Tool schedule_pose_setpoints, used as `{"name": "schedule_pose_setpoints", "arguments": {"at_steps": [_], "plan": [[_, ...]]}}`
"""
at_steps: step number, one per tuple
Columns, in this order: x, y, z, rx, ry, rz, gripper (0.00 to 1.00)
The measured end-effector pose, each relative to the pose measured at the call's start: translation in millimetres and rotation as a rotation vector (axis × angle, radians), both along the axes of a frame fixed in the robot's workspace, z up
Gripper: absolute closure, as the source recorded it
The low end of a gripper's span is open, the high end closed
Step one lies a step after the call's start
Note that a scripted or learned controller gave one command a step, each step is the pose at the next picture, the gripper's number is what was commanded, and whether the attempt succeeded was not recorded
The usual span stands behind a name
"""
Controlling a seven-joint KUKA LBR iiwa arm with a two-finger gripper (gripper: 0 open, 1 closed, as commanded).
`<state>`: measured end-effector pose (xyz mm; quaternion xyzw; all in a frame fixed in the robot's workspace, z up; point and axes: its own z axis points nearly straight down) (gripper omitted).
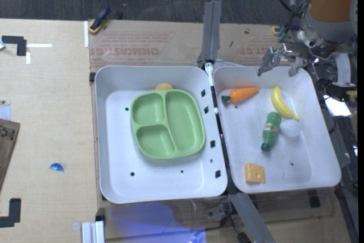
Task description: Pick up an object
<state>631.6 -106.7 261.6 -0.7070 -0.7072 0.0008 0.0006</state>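
Fig.: tabletop [45,122] w/ two white bins. Left bin [114,179] holds green divided plate [168,123]. Right bin [318,168] holds my candidates: banana [282,103], carrot [243,94], green bottle [269,131], cheese wedge [255,173]. My claw [280,63] hangs spread & empty over the right bin's far rim. Best approach, I judge: descend straight onto banana, nearest, fingers straddling its narrow width, clear of bottle.

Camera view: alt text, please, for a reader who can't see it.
A robot gripper hovers open over the right bin's far edge; inside lie a carrot, banana, green bottle and cheese wedge. The left bin holds a green divided plate.
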Motion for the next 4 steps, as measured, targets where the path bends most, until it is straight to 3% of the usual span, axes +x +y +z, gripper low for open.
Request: {"name": "schedule_pose_setpoints", "arguments": {"at_steps": [1, 2, 3, 4], "plan": [[17, 14, 43, -0.002, -0.002, 0.083, 0.0], [27, 71, 29, -0.001, 0.001, -0.145, 0.0], [-37, 20, -71, 0.0, 0.001, 0.066, 0.0], [-76, -8, -170, 0.0, -0.002, 0.188, 0.0]]}}
